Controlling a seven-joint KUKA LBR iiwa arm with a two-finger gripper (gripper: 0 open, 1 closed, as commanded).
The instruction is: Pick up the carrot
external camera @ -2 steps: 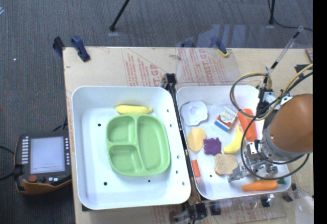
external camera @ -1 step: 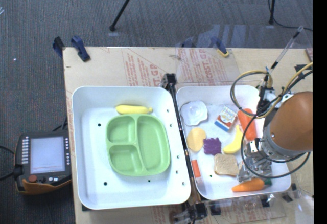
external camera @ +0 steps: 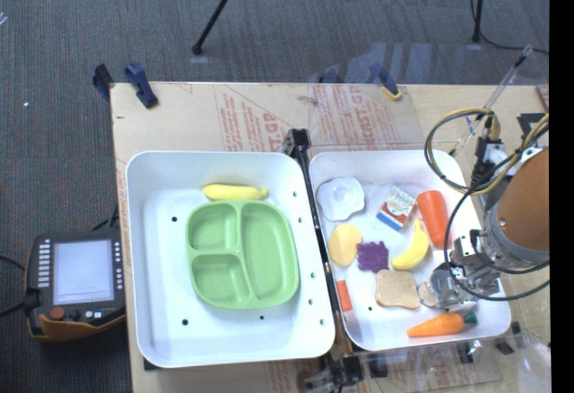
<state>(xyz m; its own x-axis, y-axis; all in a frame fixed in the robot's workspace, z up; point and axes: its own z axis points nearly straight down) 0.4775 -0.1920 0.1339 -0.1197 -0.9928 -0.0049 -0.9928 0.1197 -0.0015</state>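
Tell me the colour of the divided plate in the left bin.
Light green; the divided plate shows plainly in the camera view.

In the right bin (external camera: 359, 342) the carrot (external camera: 438, 325) lies at the near edge, right of the bread slice (external camera: 397, 290) and just near the gripper (external camera: 446, 290), while a divided plate (external camera: 242, 254) sits in the left bin (external camera: 148, 292).

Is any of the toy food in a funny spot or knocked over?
One thing stands out: a thin orange stick lies pressed against the right bin's left wall, apart from the other food. The carrot lies flat near the front edge. Nothing looks spilled or broken.
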